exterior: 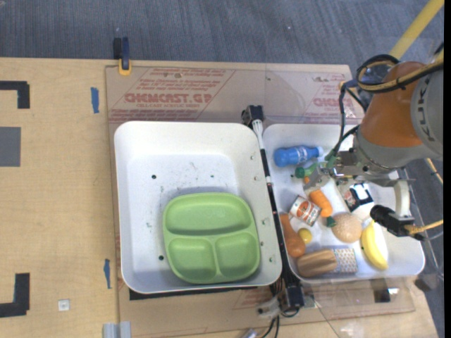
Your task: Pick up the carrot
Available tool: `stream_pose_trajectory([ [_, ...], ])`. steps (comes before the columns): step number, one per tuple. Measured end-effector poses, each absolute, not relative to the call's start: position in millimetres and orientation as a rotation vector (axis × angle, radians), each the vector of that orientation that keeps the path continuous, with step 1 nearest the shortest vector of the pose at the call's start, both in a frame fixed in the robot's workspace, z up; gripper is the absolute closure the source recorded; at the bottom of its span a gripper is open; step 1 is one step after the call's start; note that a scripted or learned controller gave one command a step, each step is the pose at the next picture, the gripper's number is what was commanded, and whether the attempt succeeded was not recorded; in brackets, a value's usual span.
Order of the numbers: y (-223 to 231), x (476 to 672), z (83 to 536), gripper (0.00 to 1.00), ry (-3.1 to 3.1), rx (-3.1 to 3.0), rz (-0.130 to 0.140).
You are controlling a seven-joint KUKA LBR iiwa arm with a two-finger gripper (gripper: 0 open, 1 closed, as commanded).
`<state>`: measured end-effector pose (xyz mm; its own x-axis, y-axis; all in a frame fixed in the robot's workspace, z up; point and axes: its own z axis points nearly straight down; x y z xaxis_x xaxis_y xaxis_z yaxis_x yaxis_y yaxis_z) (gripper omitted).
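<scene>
Red lettering reading "CHEMCAST GP", printed upside down across clear protective sheet on tabletop; remaining labels illegible.

Gripper sits low in right bin, just above carrot; carrot not visibly gripped. Blue bottle, can, banana nearby. Left bin holds green divided plate.

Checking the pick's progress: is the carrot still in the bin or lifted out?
Still in. The small orange carrot lies flat in the right-hand shallow white bin, among other items, beside a red-labelled can.
</scene>
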<state>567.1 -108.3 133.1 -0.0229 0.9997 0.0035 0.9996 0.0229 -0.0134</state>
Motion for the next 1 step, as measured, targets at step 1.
stream_pose_trajectory([
  [1,-95.6,554.9,95.5,0.0,-2.258,-2.191,-0.004],
])
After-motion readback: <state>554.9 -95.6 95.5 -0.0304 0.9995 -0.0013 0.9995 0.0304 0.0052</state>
